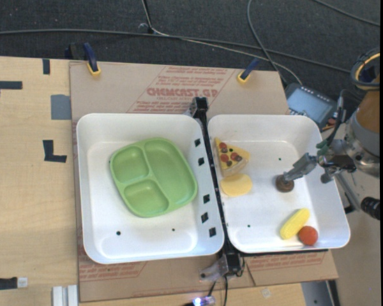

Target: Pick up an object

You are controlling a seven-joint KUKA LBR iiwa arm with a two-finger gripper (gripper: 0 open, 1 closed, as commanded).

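My gripper (285,183) hangs low over the right-hand bin (268,123), its dark tip close to the white floor in the middle of that bin's right half. Nothing lies under it or between it and the floor that I can make out, and the tip is too small and dark for me to say whether it is spread or closed; I cannot tell.

The things I could pick up sit around me, none touching the tip. Toward the divider, well to my left as the camera sees it, a slice of pizza (232,157) leans near the bin wall, and just below it lies a pale yellow piece (236,185), nearly touching the slice. Nearer the camera than my tip, close to the bin's front corner, a yellow corn cob (294,224) rests aslant with a small red ball (308,235) right against its lower end. They have settled against walls and each other, as loose things in a shallow bin would.

I judge the corn the nearest candidate, though the red ball beside it could get nudged or crowd a finger. The pizza's closeness to the divider leaves little room on that side.

The left bin (89,190) beyond the divider holds a green divided tray (153,177), well apart from me.
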